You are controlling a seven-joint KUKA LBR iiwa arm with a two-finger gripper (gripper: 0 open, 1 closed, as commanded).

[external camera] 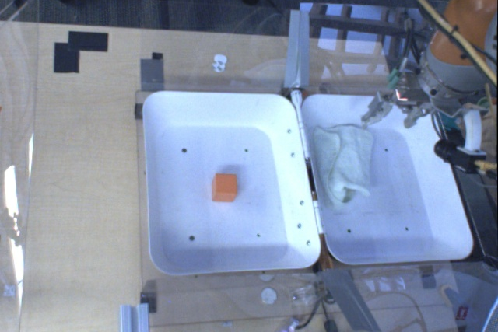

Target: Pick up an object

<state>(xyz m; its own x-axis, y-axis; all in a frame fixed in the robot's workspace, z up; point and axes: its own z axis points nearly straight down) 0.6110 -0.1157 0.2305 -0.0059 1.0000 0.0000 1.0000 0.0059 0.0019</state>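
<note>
Two white bins sit side by side: the left bin (167, 167) holds a small orange block (225, 187) near its middle, and the right bin (420, 190) holds a crumpled white cloth (345, 163) along its left side. Above the right bin's far edge, the gripper (395, 110) hangs with fingers spread, holding nothing. A good grasp likely means descending straight over the cloth's bunched middle before closing.
</note>
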